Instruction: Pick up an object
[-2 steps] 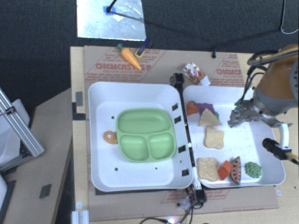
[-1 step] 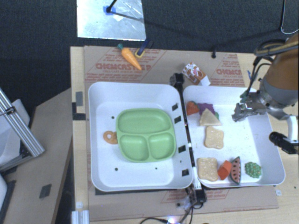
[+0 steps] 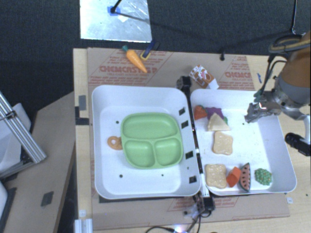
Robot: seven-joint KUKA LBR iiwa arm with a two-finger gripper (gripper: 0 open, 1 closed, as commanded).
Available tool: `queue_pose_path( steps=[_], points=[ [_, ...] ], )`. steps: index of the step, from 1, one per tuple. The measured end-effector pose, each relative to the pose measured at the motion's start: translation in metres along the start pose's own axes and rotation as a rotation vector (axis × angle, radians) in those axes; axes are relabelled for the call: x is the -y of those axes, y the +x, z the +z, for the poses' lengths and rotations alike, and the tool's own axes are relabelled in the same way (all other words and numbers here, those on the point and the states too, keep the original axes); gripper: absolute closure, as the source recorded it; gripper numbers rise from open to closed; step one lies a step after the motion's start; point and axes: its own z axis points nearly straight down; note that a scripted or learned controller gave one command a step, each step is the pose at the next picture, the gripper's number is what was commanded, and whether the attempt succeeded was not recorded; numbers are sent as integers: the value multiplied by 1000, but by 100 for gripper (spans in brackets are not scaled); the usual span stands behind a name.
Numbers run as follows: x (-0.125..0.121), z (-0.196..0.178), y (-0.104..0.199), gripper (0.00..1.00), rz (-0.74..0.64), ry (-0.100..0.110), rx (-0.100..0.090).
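Hovering pincer [image 3: 253, 113] over R bin [image 3: 277, 144], grip state unclear, 2 bread slices [image 3: 223, 143], 1 green tray [image 3: 150, 140] in L bin [image 3: 104, 130].

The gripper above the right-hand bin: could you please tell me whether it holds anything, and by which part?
Nothing shows in the gripper. It hangs over a bare patch of the right bin, apart from the toy food there.

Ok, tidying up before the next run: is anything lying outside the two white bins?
Yes. An orange toy carrot lies on the cardboard behind the left bin, and a small red-and-white packet sits just behind the right bin.
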Motion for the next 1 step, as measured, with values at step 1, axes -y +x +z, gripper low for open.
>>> queue_pose_path(
  steps=[1],
  points=[
    [15,10,50,100,-4,4,-3]
  ],
)
